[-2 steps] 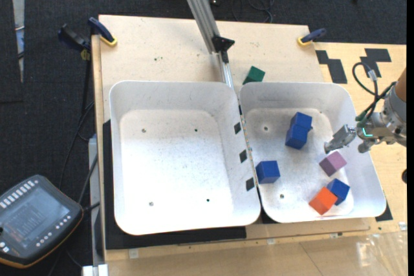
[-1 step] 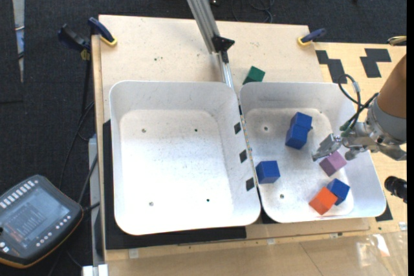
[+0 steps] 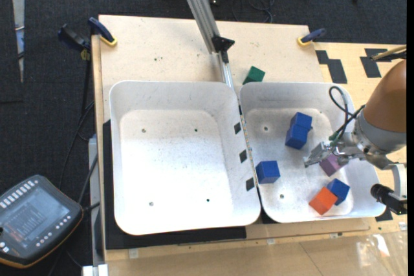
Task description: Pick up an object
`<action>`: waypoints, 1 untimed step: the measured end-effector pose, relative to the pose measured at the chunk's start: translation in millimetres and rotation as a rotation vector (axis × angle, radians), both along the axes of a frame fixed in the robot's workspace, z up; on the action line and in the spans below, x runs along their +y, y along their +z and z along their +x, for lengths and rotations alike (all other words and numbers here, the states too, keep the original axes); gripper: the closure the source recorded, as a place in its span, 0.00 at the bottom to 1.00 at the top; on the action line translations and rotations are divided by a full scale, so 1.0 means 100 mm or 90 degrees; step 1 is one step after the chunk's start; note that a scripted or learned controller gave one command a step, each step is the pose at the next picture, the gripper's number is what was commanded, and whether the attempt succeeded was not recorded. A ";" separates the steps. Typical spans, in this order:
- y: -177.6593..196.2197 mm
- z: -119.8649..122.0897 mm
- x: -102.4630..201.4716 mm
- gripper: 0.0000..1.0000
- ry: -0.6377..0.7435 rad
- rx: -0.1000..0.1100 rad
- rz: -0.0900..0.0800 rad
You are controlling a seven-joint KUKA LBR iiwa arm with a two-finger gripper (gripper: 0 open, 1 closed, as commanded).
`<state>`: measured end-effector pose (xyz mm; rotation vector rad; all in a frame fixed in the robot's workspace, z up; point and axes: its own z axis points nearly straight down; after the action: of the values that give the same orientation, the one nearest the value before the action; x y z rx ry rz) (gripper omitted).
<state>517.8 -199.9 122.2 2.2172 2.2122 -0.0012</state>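
At the right of the frame, in the right bin (image 3: 284, 213), the tool (image 3: 321, 157) sits against a purple block (image 3: 331, 165), its grip state indiscernible; judged risk: a partial pinch lets the block slip free on lifting.

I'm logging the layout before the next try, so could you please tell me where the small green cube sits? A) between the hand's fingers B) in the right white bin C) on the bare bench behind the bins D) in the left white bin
C: the small green cube rests on the wooden bench, just beyond the right white bin's far rim.
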 end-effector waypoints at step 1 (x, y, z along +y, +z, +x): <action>-0.01 0.05 -0.01 0.00 0.002 -0.010 -0.002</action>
<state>523.0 -201.3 121.0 2.2040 2.2054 0.0127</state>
